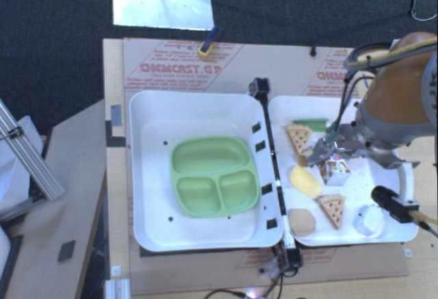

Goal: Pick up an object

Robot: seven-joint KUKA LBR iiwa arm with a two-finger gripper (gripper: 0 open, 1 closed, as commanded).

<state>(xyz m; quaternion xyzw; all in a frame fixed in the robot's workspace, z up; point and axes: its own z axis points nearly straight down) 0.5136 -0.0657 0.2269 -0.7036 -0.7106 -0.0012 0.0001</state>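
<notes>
Toy food pieces lie scattered in the right bin (282,113), and the task leaves open which one is meant. A pizza slice (299,137) lies near the bin's upper left, with a green strip (309,124) just above it by the far wall. A yellow, lemon-like piece (306,180) lies below the slice, toward the middle of the bin. Lower down, a round tan piece like a cookie (302,222) rests near the front wall, and a second pizza slice (332,210) lies just to its right. A small white item (369,221) lies further right near the front edge. A small white carton with red markings (336,171) stands beside the yellow piece, directly beneath the gripper.

The gripper (320,152) hangs over the right bin, between the upper pizza slice and the small carton; its tip is close above these things. Whether it is spread or closed, and whether it grasps anything, cannot be made out from this slant. The grey arm with its orange band (400,82) comes in from the right and covers the bin's upper right part.

The left bin (150,120) holds a light green divided tray (213,176) with three compartments, lying flat near its middle. Both bins rest on a cardboard sheet (178,65) with red printing.
</notes>
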